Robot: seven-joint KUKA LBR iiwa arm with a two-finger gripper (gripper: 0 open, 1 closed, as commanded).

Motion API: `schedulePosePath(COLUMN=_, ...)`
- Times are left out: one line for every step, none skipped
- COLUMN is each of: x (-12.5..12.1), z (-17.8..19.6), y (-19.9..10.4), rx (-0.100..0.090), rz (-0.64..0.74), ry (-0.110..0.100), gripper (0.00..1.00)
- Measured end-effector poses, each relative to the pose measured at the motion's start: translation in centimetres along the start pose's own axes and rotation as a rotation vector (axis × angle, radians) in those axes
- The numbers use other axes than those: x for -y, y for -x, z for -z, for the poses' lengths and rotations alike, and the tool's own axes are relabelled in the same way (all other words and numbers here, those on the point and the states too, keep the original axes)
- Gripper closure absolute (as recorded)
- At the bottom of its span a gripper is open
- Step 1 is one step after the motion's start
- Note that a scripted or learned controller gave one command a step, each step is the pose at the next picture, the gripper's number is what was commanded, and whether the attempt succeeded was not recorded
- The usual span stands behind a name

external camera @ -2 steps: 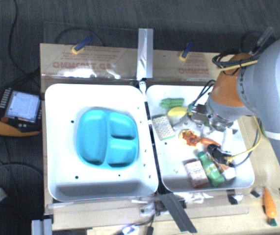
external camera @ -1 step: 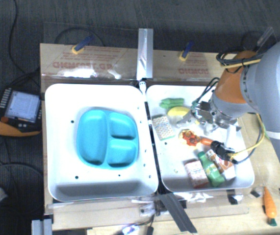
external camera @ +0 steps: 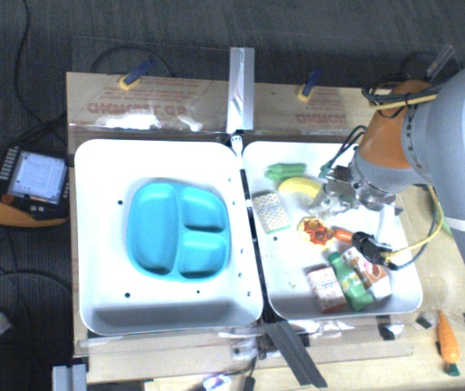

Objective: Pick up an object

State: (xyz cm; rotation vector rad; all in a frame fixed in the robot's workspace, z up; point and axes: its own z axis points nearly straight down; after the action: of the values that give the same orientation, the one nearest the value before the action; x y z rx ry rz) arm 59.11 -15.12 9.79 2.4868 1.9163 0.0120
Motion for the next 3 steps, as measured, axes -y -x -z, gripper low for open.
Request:
schedulePosePath(x=0.0, z=0.0, y=0.0, rx=0.0, rz=0.0, ry=0.0, gripper=0.0)
schedulePosePath(x=-3.3, z=-1.0, y=-0.9, rx=0.007, rz=-0.023, ry=-0.008, gripper=0.0)
schedulePosePath(x=-7.7, z=-1.2, y=0.1, rx=0.011, rz=0.128, ry=-0.024, gripper=0.0)
